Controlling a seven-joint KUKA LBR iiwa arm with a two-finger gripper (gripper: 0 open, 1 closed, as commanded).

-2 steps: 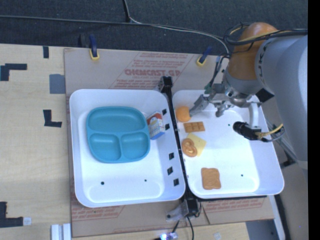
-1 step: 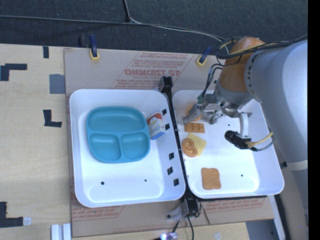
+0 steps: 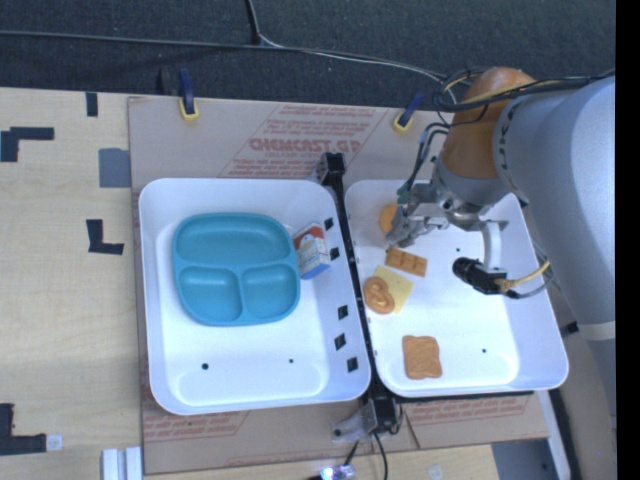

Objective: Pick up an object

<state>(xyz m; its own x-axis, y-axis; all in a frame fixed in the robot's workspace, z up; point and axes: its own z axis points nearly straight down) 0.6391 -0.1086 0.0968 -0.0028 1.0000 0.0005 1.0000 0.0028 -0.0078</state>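
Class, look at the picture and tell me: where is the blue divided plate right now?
The blue divided plate lies in the left white bin, toward its upper left, with a small carton leaning at its right edge.

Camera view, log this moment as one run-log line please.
arm: over right bin | gripper: low by orange piece, above waffle | grasp: unconfirmed | left bin: blue tray, small carton

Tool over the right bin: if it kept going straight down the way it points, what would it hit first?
Probably the small orange food piece under the tool, or the bin floor beside it; depth is unclear.
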